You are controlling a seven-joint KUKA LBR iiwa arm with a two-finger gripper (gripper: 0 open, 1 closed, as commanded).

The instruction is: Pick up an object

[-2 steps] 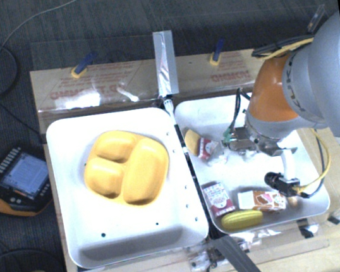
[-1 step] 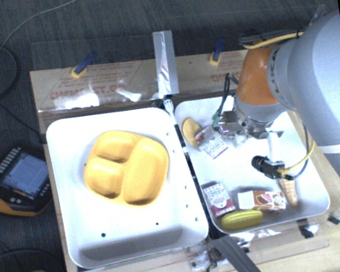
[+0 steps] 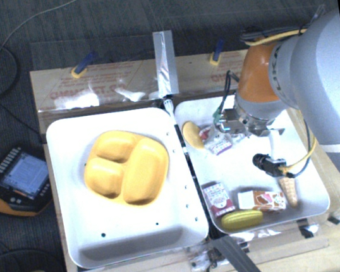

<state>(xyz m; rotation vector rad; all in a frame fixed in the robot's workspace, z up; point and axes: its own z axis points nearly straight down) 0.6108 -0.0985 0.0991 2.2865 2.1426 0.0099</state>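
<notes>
My gripper (image 3: 224, 123) hangs over the upper part of the right bin (image 3: 299, 143), with the arm reaching in from the right. Right below and left of it lies a small red and white packet (image 3: 217, 142), and a pale yellow oval piece (image 3: 191, 134) sits beside that against the bin's left wall. Nothing can be seen held in the gripper. Along the near side of the right bin lie a dark red packet (image 3: 217, 197), a yellow-green oblong fruit (image 3: 241, 219), a small white box with red print (image 3: 263, 200) and an ice cream cone (image 3: 288, 189).
The left bin (image 3: 83, 235) holds one large yellow lumpy object (image 3: 125, 166). A metal divider post (image 3: 165, 62) stands between the bins at the back. A handheld controller (image 3: 17, 182) lies on the floor to the left.
</notes>
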